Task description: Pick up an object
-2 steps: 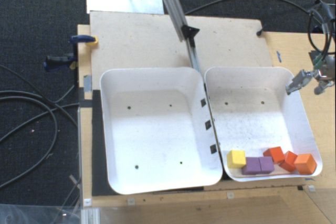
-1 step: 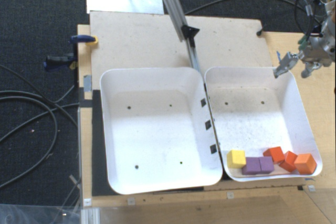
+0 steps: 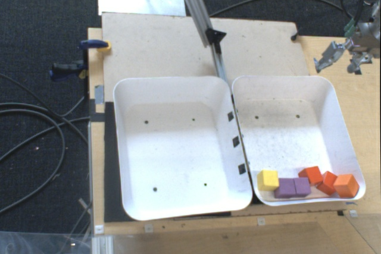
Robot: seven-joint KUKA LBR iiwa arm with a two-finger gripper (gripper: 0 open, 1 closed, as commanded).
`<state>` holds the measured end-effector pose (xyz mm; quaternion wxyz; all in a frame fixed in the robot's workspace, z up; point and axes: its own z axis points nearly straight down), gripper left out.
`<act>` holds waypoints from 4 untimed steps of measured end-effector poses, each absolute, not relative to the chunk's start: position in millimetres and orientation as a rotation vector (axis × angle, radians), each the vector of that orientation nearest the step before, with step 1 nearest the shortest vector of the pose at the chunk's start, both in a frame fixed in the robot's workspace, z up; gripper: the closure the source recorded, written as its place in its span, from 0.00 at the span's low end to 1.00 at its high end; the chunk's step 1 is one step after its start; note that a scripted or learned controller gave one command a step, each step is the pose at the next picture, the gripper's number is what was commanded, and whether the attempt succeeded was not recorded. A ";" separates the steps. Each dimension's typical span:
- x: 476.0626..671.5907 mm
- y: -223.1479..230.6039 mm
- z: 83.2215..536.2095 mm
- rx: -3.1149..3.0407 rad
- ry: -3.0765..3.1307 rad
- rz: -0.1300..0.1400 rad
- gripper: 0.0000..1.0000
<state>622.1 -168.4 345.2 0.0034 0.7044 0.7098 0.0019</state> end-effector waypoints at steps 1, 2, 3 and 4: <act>621.0 -168.4 342.9 2.212 2.226 0.002 0.00; 572.6 -178.6 158.2 2.225 2.225 -0.005 0.00; 559.9 -206.6 129.3 2.224 2.220 -0.003 0.00; 485.9 -188.0 87.8 2.228 2.225 -0.004 0.00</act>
